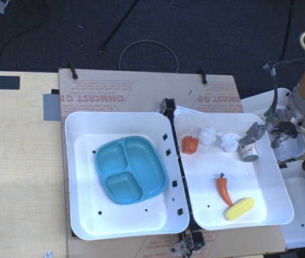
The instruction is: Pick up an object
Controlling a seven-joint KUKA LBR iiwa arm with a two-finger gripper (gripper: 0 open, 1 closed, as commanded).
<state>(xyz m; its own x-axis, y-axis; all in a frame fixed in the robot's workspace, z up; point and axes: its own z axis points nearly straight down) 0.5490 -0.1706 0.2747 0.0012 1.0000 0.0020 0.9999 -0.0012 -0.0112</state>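
Dark carpet behind bench; we see two glossy white plastic bins on cardboard sheet (141,93). Left bin (82,144) holds smooth blue divided plate (131,169). Right bin (273,198): soft orange lump (190,144), two crumpled white pieces (218,138), small metal can (248,152), orange pepper (224,190), bumpy yellow corn (240,208). Gripper (253,133) above can, at bin's far right; whether claw is open or closed we cannot tell.

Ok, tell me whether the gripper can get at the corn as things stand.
Probably yes. The corn lies in the open near the right bin's front edge, with just the chili close beside it. The gripper is at the same bin's far right, by the can.
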